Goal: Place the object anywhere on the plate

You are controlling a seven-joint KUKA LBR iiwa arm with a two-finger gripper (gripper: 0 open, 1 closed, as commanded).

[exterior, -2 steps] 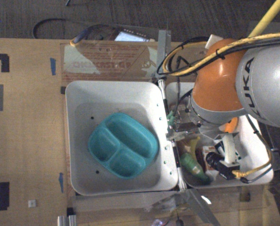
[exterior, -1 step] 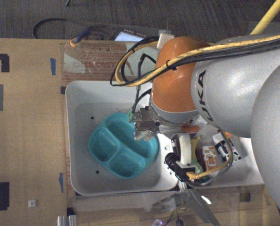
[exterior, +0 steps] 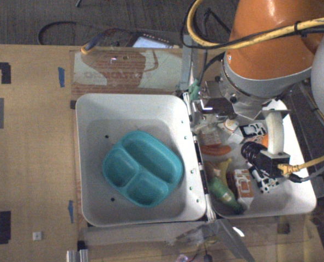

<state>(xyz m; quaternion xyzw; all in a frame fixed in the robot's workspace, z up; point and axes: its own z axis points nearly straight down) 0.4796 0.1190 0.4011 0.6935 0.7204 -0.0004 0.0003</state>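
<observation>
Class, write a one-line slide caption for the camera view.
Robot arm over the cluttered right bin; teal divided plate sits in the left bin.

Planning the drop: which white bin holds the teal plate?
The bin on the view's left; the teal plate lies in it, the other bin holds clutter.

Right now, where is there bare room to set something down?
All three compartments of the teal plate are bare, as is the left bin floor around it. The right bin is crowded under the arm; only its near right corner is bare.
</observation>
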